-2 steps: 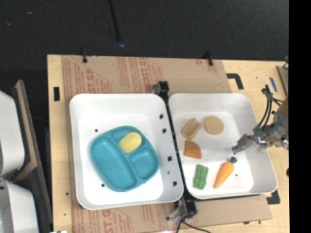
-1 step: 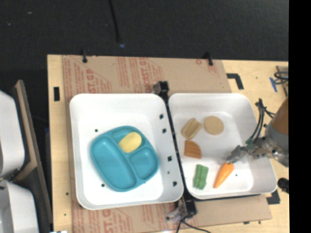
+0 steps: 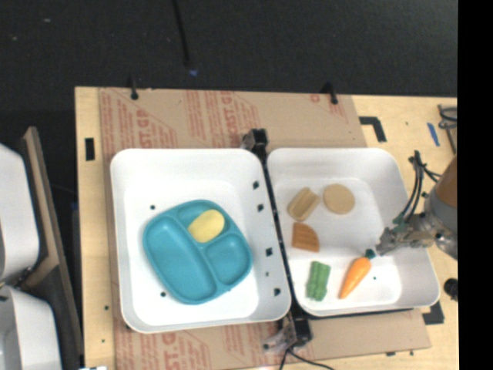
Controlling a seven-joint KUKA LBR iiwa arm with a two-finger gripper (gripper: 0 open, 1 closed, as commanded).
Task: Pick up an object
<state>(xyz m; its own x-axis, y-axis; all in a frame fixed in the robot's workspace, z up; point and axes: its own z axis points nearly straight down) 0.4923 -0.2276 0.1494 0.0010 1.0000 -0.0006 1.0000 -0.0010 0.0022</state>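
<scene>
The right bin (image 3: 385,164) holds several toy foods: a tan bread piece (image 3: 303,203), a round tan biscuit (image 3: 338,199), a brown wedge (image 3: 305,238), a green piece (image 3: 317,279) and an orange carrot (image 3: 353,276). In the left bin (image 3: 127,206) lies a blue divided plate (image 3: 196,260) with a yellow lump (image 3: 206,225) in its upper compartment. My gripper (image 3: 384,244) reaches in from the right edge and hangs low over the right bin's right side. Its tip is just up and right of the carrot's green top, close to it; contact is unclear.
The arm's wrist and cables (image 3: 431,214) cover the right bin's right wall. A black divider (image 3: 269,214) runs between the bins. The bins stand on a cardboard-covered bench (image 3: 200,118). White equipment (image 3: 15,230) stands beyond the bench at far left.
</scene>
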